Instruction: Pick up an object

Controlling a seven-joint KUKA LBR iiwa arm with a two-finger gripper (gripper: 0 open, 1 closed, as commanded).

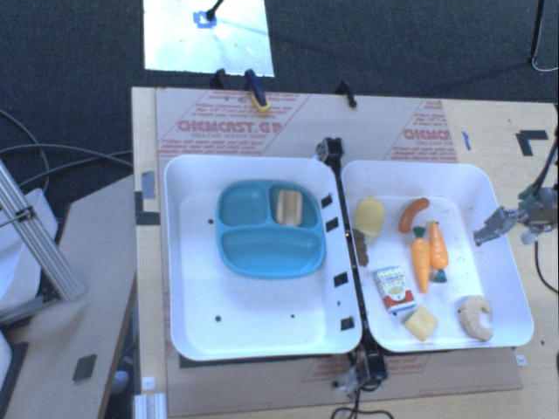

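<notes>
At the right edge of the frame the grey two-finger gripper [500, 225] hovers over the right white bin's [505, 201] rim, holding nothing; whether its fingers are parted I cannot tell. The two orange plastic carrots [429, 253] lie touching at bin centre, so a descent could nudge both or clip the rim.

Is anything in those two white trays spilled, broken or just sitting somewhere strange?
Nothing looks spilled or broken. The toy food lies loose in the right bin, while one tan piece sits alone in a small compartment of the blue divided plate in the left bin. That looks deliberate, not odd.
</notes>
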